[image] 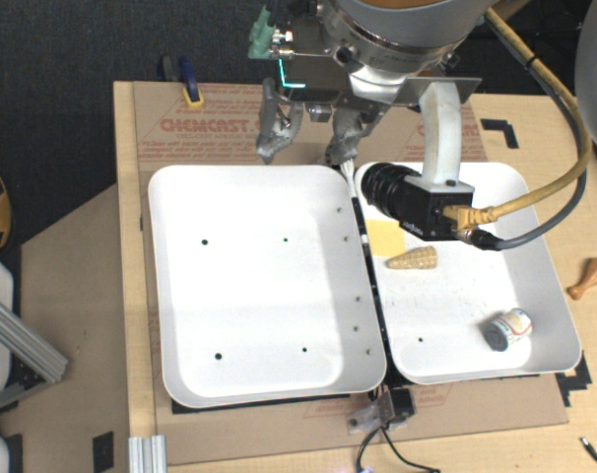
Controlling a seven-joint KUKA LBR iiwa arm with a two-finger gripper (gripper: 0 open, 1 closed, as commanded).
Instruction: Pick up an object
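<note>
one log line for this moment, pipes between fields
pincer open, nothing held, above bins' far edge | right bin: yellow piece, cone, small ball

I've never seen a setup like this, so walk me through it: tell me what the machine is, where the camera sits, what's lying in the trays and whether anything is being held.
This is one picture, taken by a fixed camera above a bench, looking down at a slant. The big grey and orange shape at the top is a robot arm reaching in from the right. Its grasping part, the end effector, hangs above the far edge of the bench, just beyond the trays. Its two metal fingers are spread apart with nothing between them, so nothing is held.

Two shallow white bins sit side by side. The left bin shows a bare floor. The right bin holds a yellow flat piece, a tan cone-shaped object, and a small grey and white object near the front corner. The black cylinder with a cable is mounted on the arm.
</note>
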